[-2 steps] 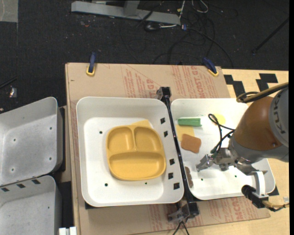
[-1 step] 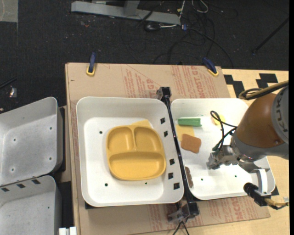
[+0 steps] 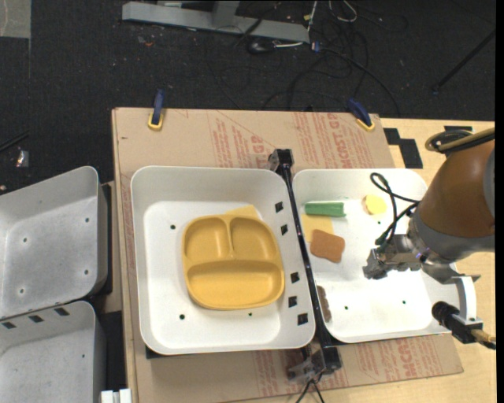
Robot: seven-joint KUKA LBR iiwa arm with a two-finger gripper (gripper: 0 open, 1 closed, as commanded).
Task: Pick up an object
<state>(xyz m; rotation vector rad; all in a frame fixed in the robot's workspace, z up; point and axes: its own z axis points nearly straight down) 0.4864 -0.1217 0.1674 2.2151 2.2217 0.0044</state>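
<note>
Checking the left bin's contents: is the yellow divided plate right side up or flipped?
Right side up: the yellow divided plate shows its three hollow compartments facing the camera.

From my remote seat I look down on a dark, speckled floor (image 3: pixel 71 94) that runs across the top and left of the view. Black cables (image 3: pixel 346 59) trail over it near a flat grey metal fixture (image 3: pixel 213 20) at the upper edge. The tabletop (image 3: pixel 205 134) is a brown board printed with faded red lettering, held at its far edge by two clamps, one at the left (image 3: pixel 157 110) and one at the right (image 3: pixel 361 114). To the left sit pale metal panels (image 3: pixel 47 228) with small holes. The light is even and fairly dim.
</note>
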